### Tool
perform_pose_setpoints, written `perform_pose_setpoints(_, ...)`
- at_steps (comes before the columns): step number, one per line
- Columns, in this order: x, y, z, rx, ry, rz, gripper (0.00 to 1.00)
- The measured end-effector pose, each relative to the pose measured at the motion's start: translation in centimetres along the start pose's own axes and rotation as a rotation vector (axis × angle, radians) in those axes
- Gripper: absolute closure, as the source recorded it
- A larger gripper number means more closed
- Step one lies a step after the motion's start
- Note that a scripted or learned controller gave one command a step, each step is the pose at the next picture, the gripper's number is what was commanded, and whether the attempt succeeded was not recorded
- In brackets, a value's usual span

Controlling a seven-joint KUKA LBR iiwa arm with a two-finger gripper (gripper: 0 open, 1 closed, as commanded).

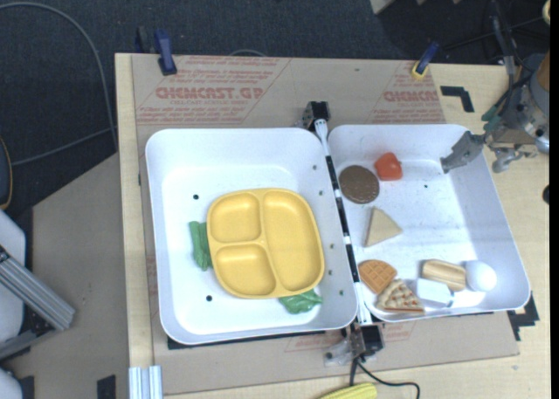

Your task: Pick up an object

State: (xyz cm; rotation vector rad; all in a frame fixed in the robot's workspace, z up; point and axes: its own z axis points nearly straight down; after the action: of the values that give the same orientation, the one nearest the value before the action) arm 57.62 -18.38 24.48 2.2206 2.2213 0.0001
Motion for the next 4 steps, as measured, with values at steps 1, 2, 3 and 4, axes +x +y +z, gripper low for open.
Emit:
perform_pose_setpoints(1, 4.4, 2.6, 10.5, 0.002, 0.001, -0.001, 0.00)
perform_pose_setpoints(2, 8.5, -0.7, 13.4, 0.003, 0.002, -0.001, 0.00)
perform_pose_setpoints(3, 7.2, 5.6, 15.7, -0.007, -0.001, -0.001, 0.00)
perform_pose_setpoints(4, 8.4, 9.2, 15.8, -0.006, -0.001, -0.001, 0.00)
